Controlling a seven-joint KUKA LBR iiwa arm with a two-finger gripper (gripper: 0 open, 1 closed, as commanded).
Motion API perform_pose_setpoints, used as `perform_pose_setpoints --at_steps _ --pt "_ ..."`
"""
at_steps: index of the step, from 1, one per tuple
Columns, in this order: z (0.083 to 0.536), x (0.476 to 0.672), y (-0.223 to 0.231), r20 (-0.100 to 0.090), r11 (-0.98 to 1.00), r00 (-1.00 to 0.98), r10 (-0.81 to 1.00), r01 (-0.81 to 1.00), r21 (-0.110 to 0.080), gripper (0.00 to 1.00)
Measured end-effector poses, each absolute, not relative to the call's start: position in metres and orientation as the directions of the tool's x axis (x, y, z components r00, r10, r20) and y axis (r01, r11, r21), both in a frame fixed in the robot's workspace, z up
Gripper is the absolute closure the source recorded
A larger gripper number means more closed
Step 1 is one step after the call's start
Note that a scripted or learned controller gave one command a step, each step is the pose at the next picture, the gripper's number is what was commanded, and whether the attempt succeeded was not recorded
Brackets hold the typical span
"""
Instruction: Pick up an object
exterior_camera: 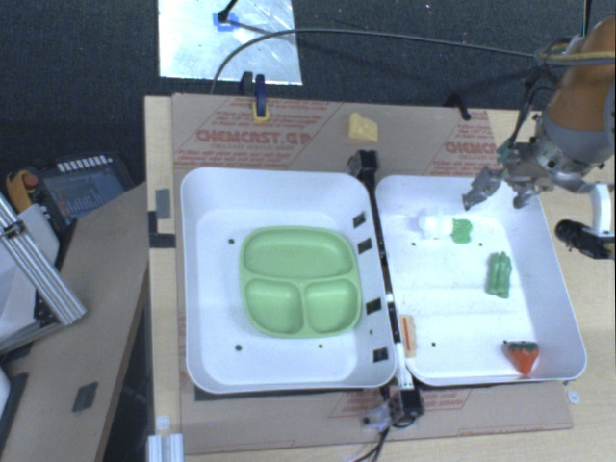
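Note:
The right bin (539,349) holds several small objects: a white piece (432,225), a small green piece (462,230) beside it, a longer green object (499,274) further right, and an orange-red object (522,356) near the front right corner. My gripper (500,192) hangs above the bin's back right part, up and to the right of the small green piece. Its two fingers are spread apart with nothing between them.
The left bin (207,258) holds a green three-compartment plate (298,280). A thin orange stick (409,335) lies by the divider between the bins. A yellow piece (363,127) sits on the cardboard behind the bins. A cable crosses overhead at the back.

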State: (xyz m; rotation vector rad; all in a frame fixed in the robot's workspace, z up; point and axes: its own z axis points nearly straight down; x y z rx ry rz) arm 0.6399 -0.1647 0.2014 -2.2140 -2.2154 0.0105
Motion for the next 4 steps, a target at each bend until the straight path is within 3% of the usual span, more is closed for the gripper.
perform_pose_setpoints --at_steps 1,3,4 --pt "0.210 0.643 -0.164 0.000 0.003 -0.003 1.000 1.000 0.002 0.00" --pt "0.100 0.631 -0.176 0.000 0.001 -0.001 1.000 1.000 -0.001 0.00" --pt "0.085 0.632 -0.176 -0.001 0.002 -0.002 1.000 1.000 0.001 0.00"
